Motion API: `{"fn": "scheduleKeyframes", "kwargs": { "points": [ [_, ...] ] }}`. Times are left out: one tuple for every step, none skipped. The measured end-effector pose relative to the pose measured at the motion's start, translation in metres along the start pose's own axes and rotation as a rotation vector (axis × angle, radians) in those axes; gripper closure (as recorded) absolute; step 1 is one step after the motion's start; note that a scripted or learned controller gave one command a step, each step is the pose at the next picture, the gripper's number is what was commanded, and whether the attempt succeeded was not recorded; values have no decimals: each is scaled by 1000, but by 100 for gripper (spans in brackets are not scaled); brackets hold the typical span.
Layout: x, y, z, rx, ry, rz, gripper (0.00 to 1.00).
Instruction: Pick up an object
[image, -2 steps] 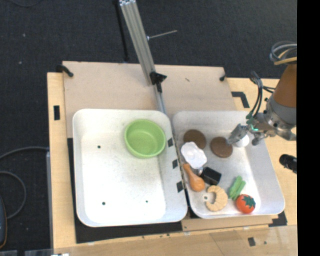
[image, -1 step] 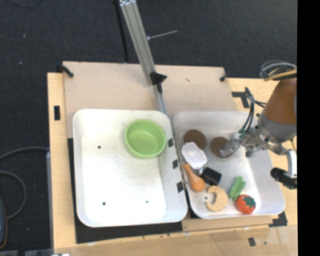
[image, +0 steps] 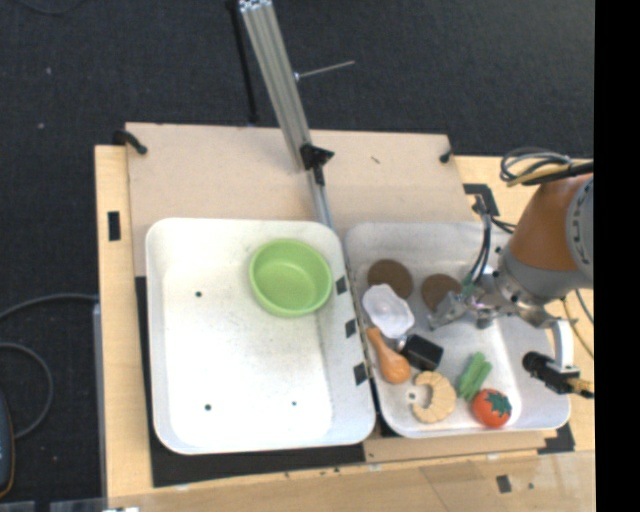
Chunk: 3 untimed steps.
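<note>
Looking down at two white bins side by side on a tan bench (image: 220, 180). Left bin (image: 200, 400) with just a green bowl (image: 291, 278) sitting upright toward its far right corner. Right bin (image: 420, 240) way more crowded: two brown discs (image: 389, 276) at the far end, one partly tucked behind the gripper (image: 470, 305). Then a crumpled white thing (image: 388, 310) just near of the left disc, touching a small black block (image: 423, 351) and an orange carrot-shaped piece (image: 385, 360) along the left wall. Further near, a tan ring-shaped cookie thing (image: 433, 397), a green pod (image: 473, 373) lying tilted beside it, and a red tomato (image: 491, 407) by the near right corner.

Arm (image: 550, 235) coming in from the right, orange band visible, gripper low over the far middle of the right bin, just beside the second disc. Honestly can't tell about the jaws, too small and dark to make out. Nothing visibly between them.

Metal pole (image: 283, 85) slanting in from the far side, ending between the bins.
</note>
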<state>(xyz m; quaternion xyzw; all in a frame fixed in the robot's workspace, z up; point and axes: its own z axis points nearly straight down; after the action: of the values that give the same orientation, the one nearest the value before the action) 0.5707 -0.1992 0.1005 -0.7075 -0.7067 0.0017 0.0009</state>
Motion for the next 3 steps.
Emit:
{"fn": "scheduleKeyframes", "kwargs": {
  "points": [
    [-1, 2, -15, -8, -2, 4, 100],
    [-5, 7, -79, -12, -2, -3, 100],
    [-2, 9, -143, -13, -3, -5, 100]
  ]
}}
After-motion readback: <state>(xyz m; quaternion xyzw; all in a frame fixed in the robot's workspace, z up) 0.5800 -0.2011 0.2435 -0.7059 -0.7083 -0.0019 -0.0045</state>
